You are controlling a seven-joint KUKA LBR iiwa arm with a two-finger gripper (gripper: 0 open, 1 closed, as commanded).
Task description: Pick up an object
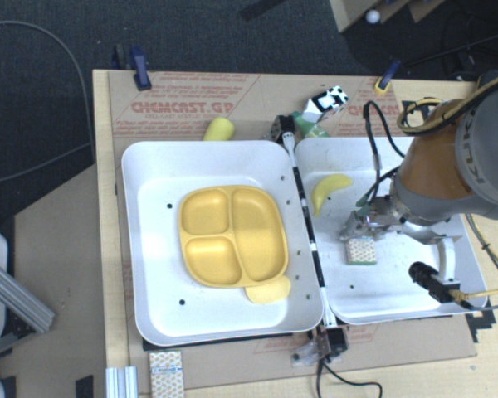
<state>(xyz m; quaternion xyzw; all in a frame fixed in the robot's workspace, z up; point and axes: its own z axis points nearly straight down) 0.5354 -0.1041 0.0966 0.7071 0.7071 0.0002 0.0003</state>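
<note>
Brown board surface (108, 222) carries two white bins; in the right bin (448, 309), near its centre, a small checked pad (362, 251) lies directly beneath the pincer (367, 225), whose grip state cannot be told, with a banana (328, 189) towards the bin's far-left corner.

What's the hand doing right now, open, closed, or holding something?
Hand: low in the right bin, just above the small checkered pad; open or closed cannot be told, and nothing is visibly held.

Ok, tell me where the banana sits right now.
The banana lies in the right bin, near its upper-left corner, close to the divide between the bins and up-left of the claw.
</note>
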